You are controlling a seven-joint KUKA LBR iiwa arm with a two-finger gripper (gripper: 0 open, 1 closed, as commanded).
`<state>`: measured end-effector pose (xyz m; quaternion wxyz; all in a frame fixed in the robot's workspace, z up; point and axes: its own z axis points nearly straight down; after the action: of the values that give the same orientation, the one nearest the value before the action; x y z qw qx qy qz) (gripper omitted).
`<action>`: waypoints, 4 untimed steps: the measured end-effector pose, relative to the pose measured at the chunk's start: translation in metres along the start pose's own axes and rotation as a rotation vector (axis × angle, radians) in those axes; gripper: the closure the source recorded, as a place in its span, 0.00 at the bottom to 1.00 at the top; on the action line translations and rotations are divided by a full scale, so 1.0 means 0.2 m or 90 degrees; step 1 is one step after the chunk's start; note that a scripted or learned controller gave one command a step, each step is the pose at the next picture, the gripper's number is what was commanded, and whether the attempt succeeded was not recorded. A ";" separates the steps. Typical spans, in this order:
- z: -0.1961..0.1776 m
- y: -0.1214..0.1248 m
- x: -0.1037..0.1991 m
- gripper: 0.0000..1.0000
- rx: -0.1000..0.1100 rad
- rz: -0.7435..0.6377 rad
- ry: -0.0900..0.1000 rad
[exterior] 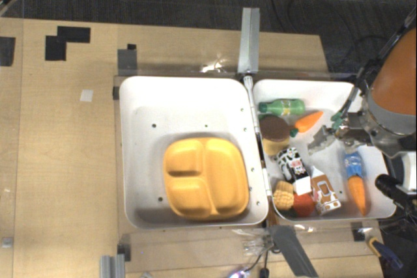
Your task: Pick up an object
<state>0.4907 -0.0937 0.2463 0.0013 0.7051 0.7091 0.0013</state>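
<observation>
The right bin (339, 89) holds several toy items. A green bottle (281, 105) lies at its back, with an orange carrot (309, 120) beside it. A brown-topped cup (275, 129) sits near the divider, and a black-and-white cow figure (290, 161) is below it. Toward the front are a white and brown carton (324, 192), a red piece (302, 204) and a yellow bumpy piece (283, 194). A blue item (354, 165) and a second carrot (357, 194) lie at the right. My gripper (324, 135) hangs over the bin's middle, just right of the first carrot, with nothing visibly in it.
A yellow divided plate (206, 176) lies in the left bin (163, 101). A metal post (249, 42) stands behind the divider between the bins. The arm's orange band (397, 78) overhangs the right bin's far right corner.
</observation>
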 end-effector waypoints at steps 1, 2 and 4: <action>-0.02 0.41 -0.24 0.00 -0.001 0.102 -0.001; 0.70 0.73 -0.24 0.00 0.003 0.152 0.000; 0.18 0.80 0.10 1.00 -0.003 0.102 0.000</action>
<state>0.6505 -0.0738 0.2104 0.0024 0.7593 0.6507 0.0032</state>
